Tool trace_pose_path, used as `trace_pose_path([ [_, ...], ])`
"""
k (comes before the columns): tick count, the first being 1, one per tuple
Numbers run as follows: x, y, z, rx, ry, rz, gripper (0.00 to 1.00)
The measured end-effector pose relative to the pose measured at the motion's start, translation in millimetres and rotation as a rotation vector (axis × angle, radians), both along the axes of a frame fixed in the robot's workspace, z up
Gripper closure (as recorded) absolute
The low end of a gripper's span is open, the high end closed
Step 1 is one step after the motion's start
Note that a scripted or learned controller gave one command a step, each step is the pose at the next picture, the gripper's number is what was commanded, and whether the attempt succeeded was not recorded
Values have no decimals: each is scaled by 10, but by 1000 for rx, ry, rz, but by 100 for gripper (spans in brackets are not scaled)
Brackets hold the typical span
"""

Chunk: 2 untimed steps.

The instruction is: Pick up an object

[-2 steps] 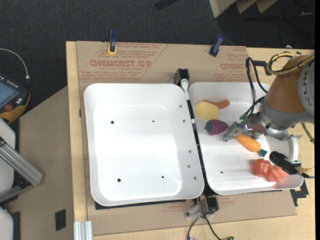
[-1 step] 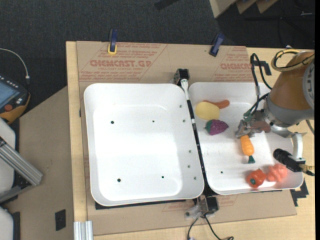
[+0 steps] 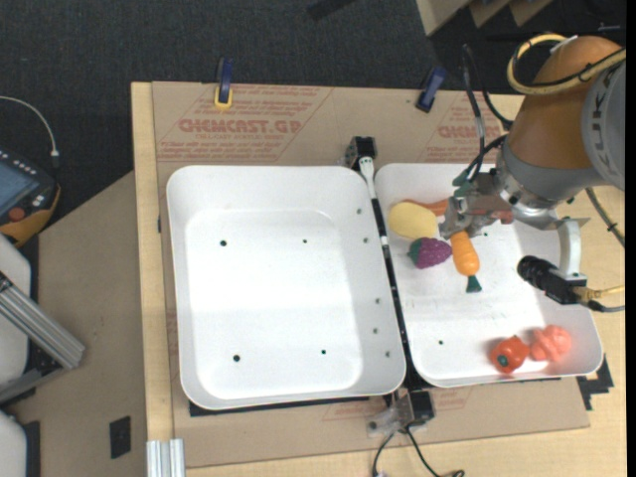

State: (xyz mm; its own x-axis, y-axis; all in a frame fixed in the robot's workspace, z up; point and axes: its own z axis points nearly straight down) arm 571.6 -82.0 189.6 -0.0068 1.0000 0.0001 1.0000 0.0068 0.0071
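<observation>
Gripper (image 3: 463, 217) low over right bin (image 3: 477, 361), beside carrot (image 3: 464, 254), lemon (image 3: 413, 219) and grapes (image 3: 431, 253); you cannot tell its state; nothing lifted, whole pickup left

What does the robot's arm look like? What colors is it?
The arm is fat and rounded, grey with a big orange band above the wrist. Thin black cables run down along it. Its gripper is small, made of dark and silvery metal parts, with a bit of red on it.

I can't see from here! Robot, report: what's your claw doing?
Gripper low over right bin, above carrot. Nothing seen held. Purple grapes and yellow lemon crowd close beside.
</observation>
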Motion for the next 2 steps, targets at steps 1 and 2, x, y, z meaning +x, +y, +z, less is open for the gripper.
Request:
trace_pose_path([
  [1,-657,514,-54,4,14,-3,100],
  [2,47,1115,-48,0,1,0,100],
])
